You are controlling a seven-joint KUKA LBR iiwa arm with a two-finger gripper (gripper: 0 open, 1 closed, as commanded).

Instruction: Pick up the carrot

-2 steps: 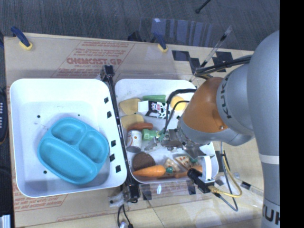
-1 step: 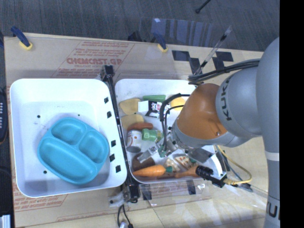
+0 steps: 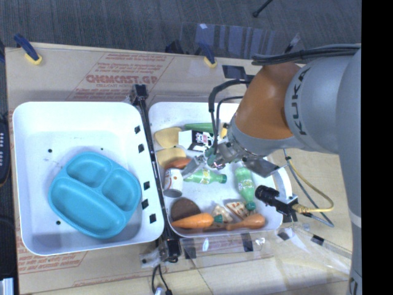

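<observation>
**Gripper low over right bin; carrot at near wall, not held**

The arm [image 3: 288, 106] reaches in from 3 o'clock, its orange band above the wrist over the right bin [image 3: 277, 176]. The gripper [image 3: 212, 155] sits low near the bin's centre, just above a green bottle [image 3: 206, 177] lying on its side. Whether the jaws are released or clenched cannot be told; the wrist and cabling obscure them.

The carrot [image 3: 195, 221] lies flat along the bin's near wall, at 6 o'clock from the gripper and apart from it. A dark brown round item [image 3: 182, 207] touches it at 11 o'clock. A second orange-brown elongated item [image 3: 245, 222] lies at its 3 o'clock, with a tan patterned piece [image 3: 232, 211] between and above them.

A second green bottle [image 3: 245, 184] lies at 4 o'clock from the gripper. A small can [image 3: 174, 179] stands at the bin's left wall.

The left bin [image 3: 37, 125] holds a blue divided tray [image 3: 95, 192].
</observation>
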